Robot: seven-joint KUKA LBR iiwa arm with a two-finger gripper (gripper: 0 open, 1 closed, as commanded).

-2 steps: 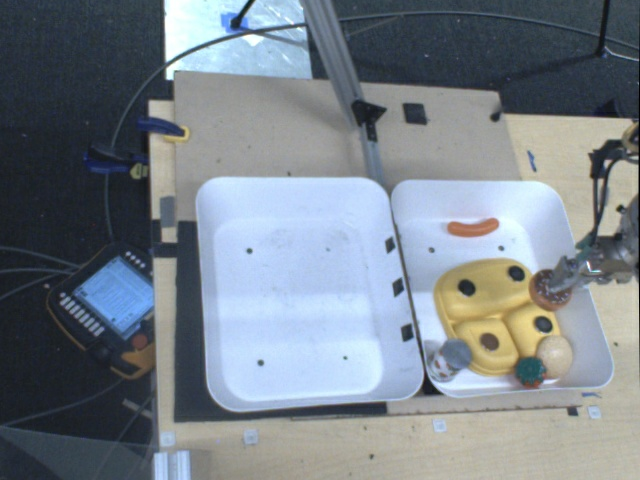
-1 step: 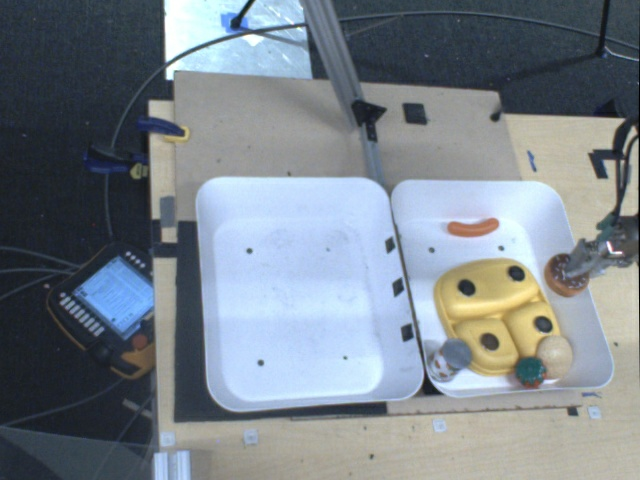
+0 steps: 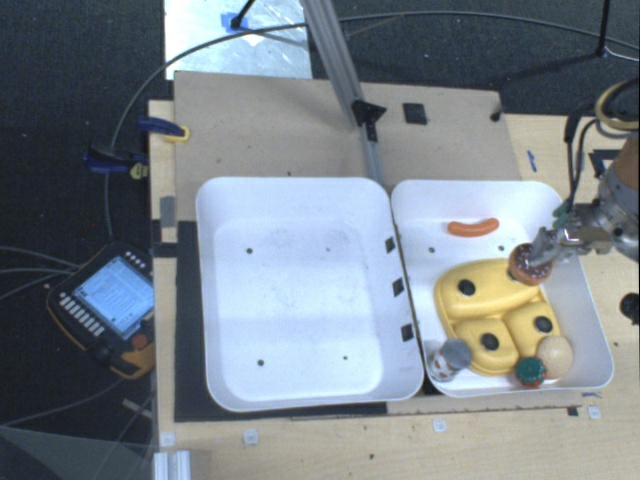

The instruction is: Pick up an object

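fingers (image 3: 541, 251) on 1 donut (image 3: 524, 264)

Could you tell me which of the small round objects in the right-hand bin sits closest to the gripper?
The brownish round object at the gripper, on the yellow toy's upper edge; the cream ball, green ball and grey piece lie near the front wall.

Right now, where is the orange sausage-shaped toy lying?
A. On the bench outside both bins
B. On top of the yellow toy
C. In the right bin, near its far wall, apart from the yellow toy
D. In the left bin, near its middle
C: the orange sausage lies on the right bin's floor near the far wall, with bare white floor between it and the yellow toy.
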